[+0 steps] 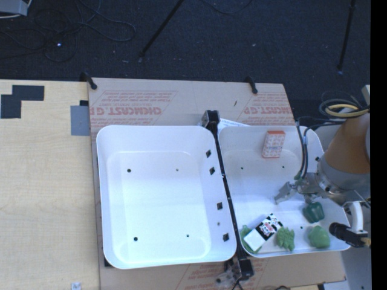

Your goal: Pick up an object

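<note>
Bins: shallow white plastic left bin (115,162), and shallow white plastic right bin (254,162) touching it along a black clip divider. Grey arm with orange band (349,150) reaches over the right bin's right rim. Two-finger metal gripper (296,190) sits low in the right bin, fingers splayed, released, nothing between them. Dark green block (313,211) just beside the gripper. Near the right bin's front wall: light green lump (318,237), green leafy toy (285,238), black-and-white packet (266,229). Orange-and-white carton (273,144) by the right bin's back wall.

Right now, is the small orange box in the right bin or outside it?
In. The orange box lies on the right bin's white floor near its far wall, apart from the tool.
</note>
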Action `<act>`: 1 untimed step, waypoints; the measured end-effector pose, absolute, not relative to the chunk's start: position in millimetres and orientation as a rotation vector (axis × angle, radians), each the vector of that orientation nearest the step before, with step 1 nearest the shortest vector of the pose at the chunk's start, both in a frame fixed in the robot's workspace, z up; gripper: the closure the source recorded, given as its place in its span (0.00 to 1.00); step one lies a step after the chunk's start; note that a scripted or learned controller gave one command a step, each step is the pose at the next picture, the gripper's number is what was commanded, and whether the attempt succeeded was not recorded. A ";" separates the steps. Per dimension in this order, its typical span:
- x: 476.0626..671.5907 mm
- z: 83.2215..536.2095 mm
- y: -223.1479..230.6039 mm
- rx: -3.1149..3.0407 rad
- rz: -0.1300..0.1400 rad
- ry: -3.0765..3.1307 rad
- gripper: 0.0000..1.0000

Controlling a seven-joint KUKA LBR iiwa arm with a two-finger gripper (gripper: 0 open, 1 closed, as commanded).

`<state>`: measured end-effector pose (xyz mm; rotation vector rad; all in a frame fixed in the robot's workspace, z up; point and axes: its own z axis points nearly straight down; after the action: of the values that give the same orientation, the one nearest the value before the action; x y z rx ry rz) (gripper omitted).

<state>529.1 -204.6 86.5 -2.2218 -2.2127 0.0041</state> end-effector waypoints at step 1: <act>501.9 87.5 -150.2 -2.215 0.002 -2.221 0.00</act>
<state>501.9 -150.2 87.5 -2.2147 -2.2208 0.0015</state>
